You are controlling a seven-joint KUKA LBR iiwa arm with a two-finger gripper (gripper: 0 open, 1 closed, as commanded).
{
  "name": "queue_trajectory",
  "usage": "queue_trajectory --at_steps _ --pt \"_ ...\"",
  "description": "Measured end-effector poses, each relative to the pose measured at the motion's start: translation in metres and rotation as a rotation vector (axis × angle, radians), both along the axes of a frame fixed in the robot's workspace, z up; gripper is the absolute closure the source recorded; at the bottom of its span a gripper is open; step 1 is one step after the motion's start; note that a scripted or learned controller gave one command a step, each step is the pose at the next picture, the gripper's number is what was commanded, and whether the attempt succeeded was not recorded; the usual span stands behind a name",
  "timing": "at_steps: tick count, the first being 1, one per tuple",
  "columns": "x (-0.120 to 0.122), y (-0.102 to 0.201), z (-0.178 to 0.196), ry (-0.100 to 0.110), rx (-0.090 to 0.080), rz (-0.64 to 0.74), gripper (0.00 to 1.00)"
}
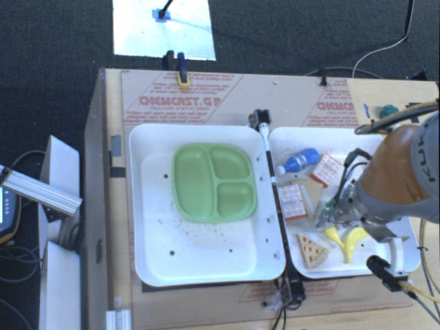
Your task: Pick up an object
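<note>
- two white bins (148,205)
- one green divided plate (213,183)
- one blue bottle (300,161)
- two small red-printed packets (293,201)
- one toy pizza slice (312,250)
- one yellow banana (347,240)

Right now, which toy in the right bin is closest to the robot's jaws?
The yellow banana. It lies right beside the gripper, while the pizza slice and blue bottle sit farther off.

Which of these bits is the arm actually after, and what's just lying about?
For the job, in the right bin:
blue bottle
banana
pizza slice toy
two red-and-white packets

Lying about:
green divided plate
left bin
</note>
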State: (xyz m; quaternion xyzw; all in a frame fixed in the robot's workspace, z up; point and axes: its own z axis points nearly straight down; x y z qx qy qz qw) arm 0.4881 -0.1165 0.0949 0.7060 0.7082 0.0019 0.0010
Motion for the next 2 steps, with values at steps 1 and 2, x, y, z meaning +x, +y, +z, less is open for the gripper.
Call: queue_trajectory --at_steps 1,2 --pt "0.018 0.004 0.072 0.0 -0.002 0.0 1.0" --pt "0.029 0.082 0.124 0.001 0.0 0.001 1.0"
